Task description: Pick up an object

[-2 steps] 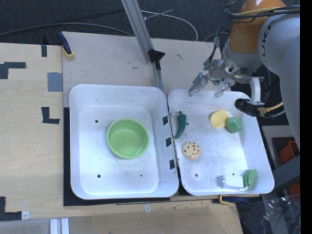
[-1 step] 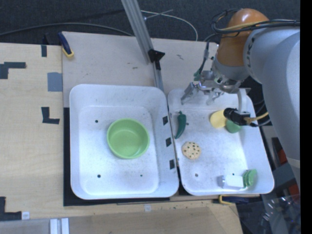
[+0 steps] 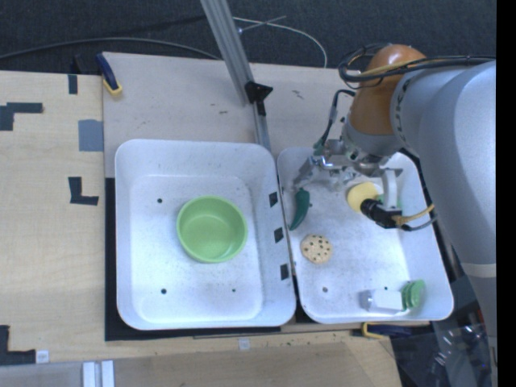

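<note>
My gripper (image 3: pixel 306 174) hangs over the upper left corner of the right bin (image 3: pixel 419 256), reaching in from the grey arm with the orange band. Just below its tip a dark green pepper-shaped object (image 3: pixel 301 208) lies close to the bin's left wall; whether the two touch is unclear. A round speckled cookie (image 3: pixel 316 248) sits lower in the same bin. A yellow object (image 3: pixel 359 193) lies right of the gripper, partly behind a black cable. A white and green item (image 3: pixel 395 297) rests in the bin's lower right corner.
The left bin (image 3: pixel 137 176) holds a light green bowl (image 3: pixel 211 228) near its middle. A slanted metal pole (image 3: pixel 230 39) rises behind the bins. A thin white cable (image 3: pixel 298 35) loops on the bench behind the right bin.
</note>
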Motion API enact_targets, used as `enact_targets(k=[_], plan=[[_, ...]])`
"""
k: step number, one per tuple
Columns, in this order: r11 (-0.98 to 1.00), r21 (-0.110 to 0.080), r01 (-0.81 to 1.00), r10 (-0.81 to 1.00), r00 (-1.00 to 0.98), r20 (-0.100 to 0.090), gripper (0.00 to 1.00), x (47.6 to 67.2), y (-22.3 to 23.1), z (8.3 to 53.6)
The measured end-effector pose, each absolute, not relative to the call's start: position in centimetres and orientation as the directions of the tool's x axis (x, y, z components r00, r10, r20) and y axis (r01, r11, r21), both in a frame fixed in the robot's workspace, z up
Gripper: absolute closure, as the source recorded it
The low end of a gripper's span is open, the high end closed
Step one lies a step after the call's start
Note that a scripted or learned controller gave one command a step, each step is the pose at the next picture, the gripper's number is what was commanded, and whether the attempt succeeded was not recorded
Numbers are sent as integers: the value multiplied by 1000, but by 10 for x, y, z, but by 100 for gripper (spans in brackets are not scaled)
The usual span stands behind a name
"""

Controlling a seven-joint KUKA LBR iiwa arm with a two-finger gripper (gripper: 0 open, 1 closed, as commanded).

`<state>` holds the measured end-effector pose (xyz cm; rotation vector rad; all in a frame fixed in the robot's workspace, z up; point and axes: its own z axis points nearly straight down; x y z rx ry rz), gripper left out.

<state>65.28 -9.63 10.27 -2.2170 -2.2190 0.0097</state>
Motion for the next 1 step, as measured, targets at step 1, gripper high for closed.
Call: enact_targets(k=[1], plan=[[3,-3,1000,1000,-3,0,100,655,-95,116]])
